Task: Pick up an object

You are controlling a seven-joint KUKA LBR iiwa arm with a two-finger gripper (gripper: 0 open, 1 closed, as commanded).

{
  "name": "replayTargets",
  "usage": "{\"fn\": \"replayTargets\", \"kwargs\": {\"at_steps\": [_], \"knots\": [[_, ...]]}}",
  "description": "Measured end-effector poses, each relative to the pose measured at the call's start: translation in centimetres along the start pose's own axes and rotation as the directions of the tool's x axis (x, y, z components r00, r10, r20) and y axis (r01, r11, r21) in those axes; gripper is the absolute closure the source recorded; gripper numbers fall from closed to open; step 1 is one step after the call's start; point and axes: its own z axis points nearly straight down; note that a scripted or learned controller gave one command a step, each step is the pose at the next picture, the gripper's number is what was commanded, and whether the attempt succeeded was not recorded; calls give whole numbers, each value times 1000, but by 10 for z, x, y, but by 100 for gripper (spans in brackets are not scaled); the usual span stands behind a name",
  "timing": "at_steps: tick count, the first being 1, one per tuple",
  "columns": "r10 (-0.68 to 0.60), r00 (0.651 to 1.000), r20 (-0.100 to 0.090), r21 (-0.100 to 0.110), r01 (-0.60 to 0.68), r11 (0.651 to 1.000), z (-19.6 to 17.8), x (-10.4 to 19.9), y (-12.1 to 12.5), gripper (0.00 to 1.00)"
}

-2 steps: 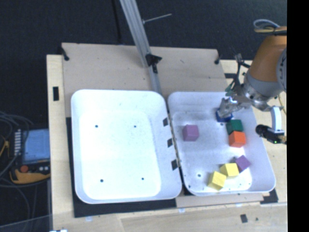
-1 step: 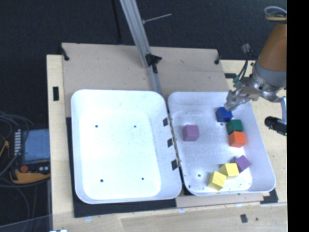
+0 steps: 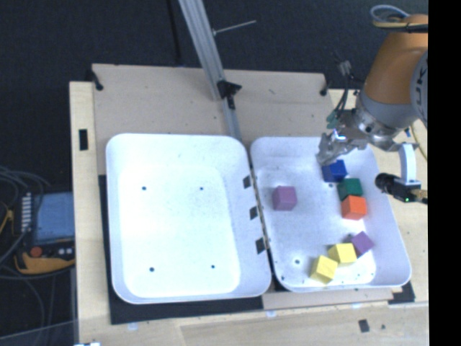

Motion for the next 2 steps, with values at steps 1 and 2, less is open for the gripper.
{"fn": "replayTargets", "kwargs": {"at_steps": [1,2], "knots": [[-1,1000,-1,2,1,1000,-1,62,-9,100],[0,1000,0,3,0,1000,8,111,-15,100]]}}
